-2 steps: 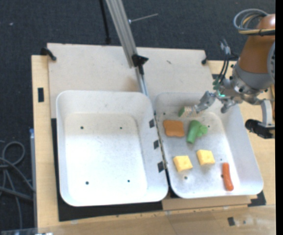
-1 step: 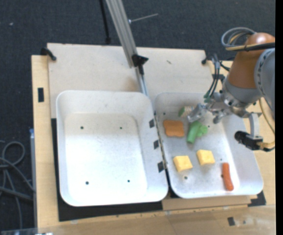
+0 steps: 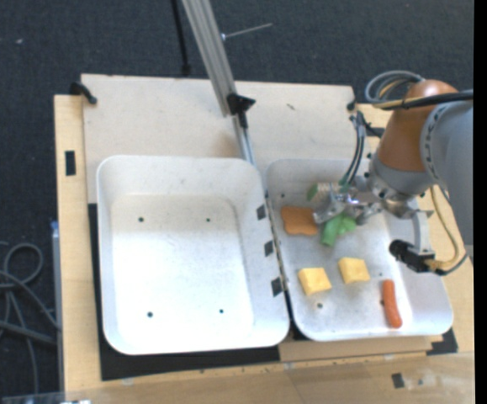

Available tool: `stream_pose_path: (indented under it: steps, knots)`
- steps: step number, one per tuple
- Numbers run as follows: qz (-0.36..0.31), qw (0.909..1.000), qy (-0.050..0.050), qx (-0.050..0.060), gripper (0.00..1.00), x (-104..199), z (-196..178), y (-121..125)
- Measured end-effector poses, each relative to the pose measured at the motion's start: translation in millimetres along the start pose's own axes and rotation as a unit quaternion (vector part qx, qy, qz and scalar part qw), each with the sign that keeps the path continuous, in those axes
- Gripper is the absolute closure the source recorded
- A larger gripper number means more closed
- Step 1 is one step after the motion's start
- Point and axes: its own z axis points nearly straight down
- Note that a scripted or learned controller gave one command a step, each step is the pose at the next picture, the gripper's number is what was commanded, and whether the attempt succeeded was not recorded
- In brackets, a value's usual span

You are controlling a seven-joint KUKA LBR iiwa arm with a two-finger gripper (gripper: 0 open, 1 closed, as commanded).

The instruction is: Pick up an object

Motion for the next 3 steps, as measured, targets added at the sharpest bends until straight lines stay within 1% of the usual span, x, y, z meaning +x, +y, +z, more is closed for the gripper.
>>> stream_pose_path:
  steps: [1, 2, 3]
  knots:
    - [0.001, 1.0, 0.0, -0.005, 1.0, -1.0, -15.2, 2.4]
    - [0.002, 1.0, 0.0, -0.005, 1.0, -2.2, -78.7, -2.2]
    - [-0.001, 1.0, 0.0, -0.006, 1.0, -8.7, -143.2, -0.3]
